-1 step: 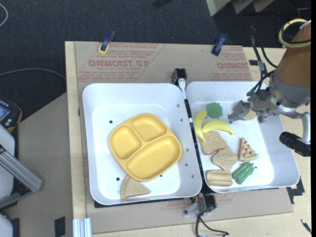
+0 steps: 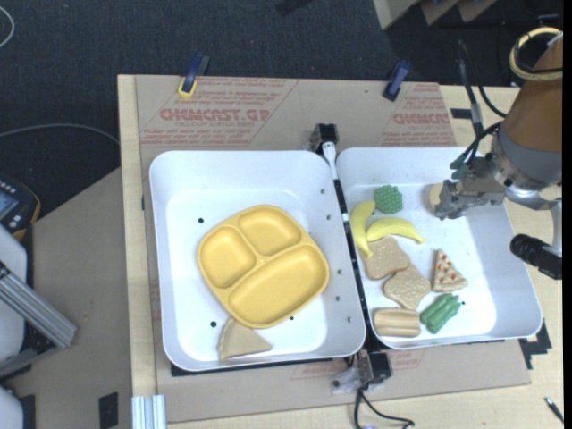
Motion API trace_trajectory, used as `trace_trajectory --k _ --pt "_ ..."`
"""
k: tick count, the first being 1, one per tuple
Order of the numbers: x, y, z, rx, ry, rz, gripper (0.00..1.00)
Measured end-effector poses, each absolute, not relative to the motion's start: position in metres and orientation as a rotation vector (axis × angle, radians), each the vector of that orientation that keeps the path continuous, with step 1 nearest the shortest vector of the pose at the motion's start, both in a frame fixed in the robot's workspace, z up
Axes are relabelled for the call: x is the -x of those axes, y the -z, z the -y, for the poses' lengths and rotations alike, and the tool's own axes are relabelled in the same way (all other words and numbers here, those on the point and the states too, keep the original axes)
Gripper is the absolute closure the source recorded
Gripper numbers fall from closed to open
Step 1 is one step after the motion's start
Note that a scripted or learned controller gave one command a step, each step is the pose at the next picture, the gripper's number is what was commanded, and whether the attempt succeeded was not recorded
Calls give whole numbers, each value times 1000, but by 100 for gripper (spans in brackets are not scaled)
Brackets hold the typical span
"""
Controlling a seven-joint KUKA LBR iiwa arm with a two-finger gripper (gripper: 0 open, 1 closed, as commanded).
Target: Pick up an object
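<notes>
Two bins on worktop (image 2: 134, 239). Gripper (image 2: 451, 199) over right bin's (image 2: 509, 329) upper edge, well apart from banana (image 2: 393, 230) and broccoli (image 2: 388, 198); finger state cannot be told.

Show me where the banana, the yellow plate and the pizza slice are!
banana (image 2: 393, 230), camera view, right bin: middle of its curved yellow body.
yellow plate (image 2: 262, 263), camera view, left bin: ridge where its three compartments meet.
pizza slice (image 2: 446, 273), camera view, right bin: centre of the triangular top.
</notes>
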State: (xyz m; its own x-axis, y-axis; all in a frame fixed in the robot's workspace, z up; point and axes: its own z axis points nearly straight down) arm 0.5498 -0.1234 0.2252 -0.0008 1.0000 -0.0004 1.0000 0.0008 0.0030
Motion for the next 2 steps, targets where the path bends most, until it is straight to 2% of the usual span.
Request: trace_trajectory --k 1,2 --pt "-534 -91 94 -2217 -9 -2217 100" --pt "-495 -200 69 -2215 -9 -2221 100"
